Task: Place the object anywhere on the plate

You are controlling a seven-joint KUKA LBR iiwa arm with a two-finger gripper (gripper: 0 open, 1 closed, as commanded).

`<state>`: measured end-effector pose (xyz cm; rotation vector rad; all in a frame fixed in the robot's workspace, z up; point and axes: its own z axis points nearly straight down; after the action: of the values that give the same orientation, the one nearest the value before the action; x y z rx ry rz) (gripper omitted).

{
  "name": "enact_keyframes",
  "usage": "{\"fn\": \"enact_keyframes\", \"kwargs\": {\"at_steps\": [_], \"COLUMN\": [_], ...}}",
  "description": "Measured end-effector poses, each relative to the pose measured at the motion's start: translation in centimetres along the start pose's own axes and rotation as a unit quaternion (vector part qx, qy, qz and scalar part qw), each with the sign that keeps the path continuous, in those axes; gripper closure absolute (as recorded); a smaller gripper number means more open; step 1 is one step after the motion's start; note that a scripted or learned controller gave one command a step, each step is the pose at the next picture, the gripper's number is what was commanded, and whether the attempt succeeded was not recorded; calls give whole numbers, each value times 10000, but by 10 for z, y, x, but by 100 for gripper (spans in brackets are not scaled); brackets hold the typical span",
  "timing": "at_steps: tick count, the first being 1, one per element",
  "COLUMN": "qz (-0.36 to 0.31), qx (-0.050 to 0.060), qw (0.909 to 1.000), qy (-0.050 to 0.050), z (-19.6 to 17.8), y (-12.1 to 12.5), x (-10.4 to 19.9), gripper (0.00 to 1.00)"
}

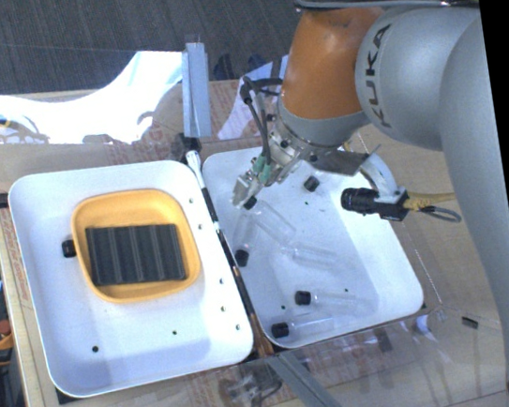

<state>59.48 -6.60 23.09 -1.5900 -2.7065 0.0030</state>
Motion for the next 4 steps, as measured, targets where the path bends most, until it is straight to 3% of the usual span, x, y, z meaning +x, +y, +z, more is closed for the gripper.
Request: {"fn": "enact_keyframes", "kwargs": {"at_steps": [1, 2, 3, 4], "qz": [-1255, -1253, -1426, -2492], "qx": [5, 5, -4, -13], "qw": [9921, 9921, 9898, 9685], "qy": [8, 4, -11, -14], "z": [40, 40, 23, 11], "y": [12, 12, 56, 105], "x": [-3, -3, 57, 125], "gripper": [100, 0, 0, 0]}}
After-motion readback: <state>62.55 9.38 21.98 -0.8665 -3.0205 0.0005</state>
